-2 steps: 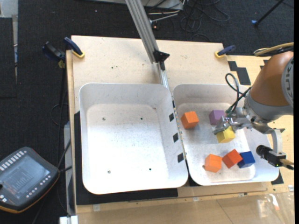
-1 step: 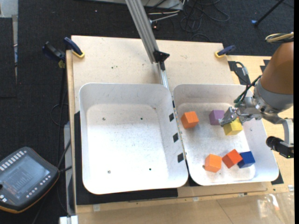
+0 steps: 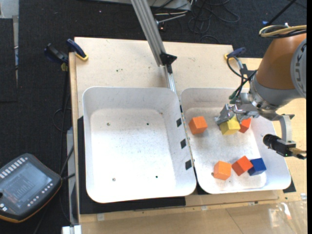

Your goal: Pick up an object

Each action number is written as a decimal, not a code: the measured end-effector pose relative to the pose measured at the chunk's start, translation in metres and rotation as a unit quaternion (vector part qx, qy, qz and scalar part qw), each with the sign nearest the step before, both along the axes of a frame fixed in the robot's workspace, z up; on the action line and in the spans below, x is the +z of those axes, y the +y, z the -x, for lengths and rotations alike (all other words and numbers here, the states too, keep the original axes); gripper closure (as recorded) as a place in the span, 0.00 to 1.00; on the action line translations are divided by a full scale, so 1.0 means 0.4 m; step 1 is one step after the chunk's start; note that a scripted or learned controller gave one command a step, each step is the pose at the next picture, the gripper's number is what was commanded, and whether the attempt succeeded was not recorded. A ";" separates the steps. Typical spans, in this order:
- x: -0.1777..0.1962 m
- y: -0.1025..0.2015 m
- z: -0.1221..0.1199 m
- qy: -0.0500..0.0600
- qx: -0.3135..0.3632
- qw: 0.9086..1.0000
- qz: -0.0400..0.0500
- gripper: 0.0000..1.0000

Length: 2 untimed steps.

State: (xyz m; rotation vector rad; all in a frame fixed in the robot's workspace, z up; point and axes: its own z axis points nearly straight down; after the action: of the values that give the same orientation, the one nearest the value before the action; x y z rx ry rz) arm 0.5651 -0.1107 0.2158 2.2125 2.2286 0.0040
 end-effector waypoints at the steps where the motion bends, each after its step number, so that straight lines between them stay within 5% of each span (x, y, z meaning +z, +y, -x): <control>1: -0.006 0.139 -0.056 0.000 0.001 1.000 0.000 1.00; 2: -0.014 0.244 -0.134 0.000 0.000 1.000 0.000 1.00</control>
State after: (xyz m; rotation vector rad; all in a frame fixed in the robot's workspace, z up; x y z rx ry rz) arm 0.6189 -0.0130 0.2102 2.2127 2.2290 0.0045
